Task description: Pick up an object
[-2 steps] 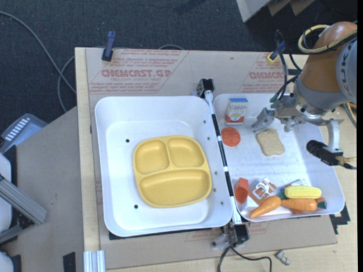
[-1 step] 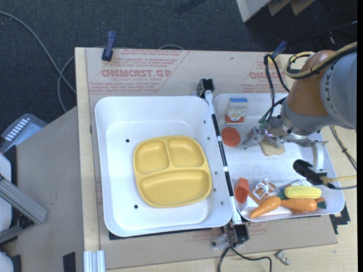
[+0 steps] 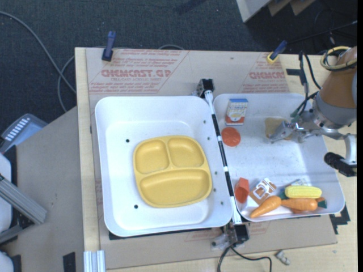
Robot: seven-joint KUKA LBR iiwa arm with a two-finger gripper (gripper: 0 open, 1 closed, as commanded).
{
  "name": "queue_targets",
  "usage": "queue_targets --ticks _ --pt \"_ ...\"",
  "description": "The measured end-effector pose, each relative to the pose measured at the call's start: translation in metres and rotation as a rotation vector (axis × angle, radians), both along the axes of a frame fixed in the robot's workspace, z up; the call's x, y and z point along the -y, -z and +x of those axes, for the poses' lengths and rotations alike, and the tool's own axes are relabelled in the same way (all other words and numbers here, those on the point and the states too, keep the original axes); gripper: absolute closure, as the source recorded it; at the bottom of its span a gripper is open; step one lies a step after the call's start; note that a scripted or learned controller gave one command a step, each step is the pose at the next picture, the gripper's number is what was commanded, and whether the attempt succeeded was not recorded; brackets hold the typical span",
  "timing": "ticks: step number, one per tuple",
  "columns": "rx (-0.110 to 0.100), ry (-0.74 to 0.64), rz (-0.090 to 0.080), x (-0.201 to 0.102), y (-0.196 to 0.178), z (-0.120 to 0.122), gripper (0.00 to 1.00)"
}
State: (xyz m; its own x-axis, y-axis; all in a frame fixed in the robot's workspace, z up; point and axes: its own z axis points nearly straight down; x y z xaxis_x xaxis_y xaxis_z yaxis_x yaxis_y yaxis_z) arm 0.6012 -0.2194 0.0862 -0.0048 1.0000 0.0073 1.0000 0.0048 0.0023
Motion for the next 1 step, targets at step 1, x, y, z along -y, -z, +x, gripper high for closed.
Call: queue_targets --ticks 1 --pt "0.001 0.003 -0.008 -0.057 0.0012 0.042 0.0"
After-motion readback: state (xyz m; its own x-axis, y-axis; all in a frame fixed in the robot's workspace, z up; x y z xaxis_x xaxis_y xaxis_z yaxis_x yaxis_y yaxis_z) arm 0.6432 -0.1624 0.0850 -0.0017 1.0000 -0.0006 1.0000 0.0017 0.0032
